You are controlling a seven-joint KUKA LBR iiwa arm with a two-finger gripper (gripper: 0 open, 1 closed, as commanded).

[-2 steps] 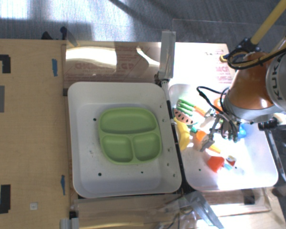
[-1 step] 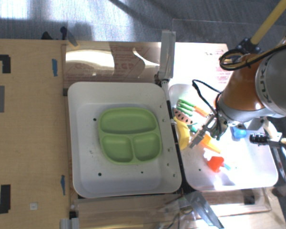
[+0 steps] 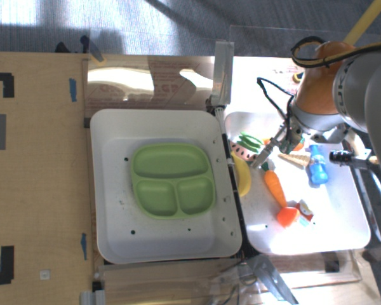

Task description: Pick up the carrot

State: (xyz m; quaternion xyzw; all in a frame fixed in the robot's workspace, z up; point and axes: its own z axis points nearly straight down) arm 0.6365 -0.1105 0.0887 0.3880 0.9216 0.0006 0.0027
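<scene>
- The arm [image 3: 343, 88] leans in from the right, bent down over the right bin [image 3: 343, 234].
- Its gripper [image 3: 265, 159] points down-left, just above the carrot's top end; I cannot tell how its tip is set, and nothing visibly sits in it.
- One carrot [image 3: 275, 187] lies slantwise mid-bin, loose.
- One blue bottle [image 3: 317, 164] lies beside it.
- Two bins; the left bin [image 3: 108, 189] holds one green divided plate [image 3: 173, 180].

The smooth orange toy carrot [image 3: 275, 187] lies flat on the white floor of the right bin, right of frame centre, angled diagonally.
</scene>
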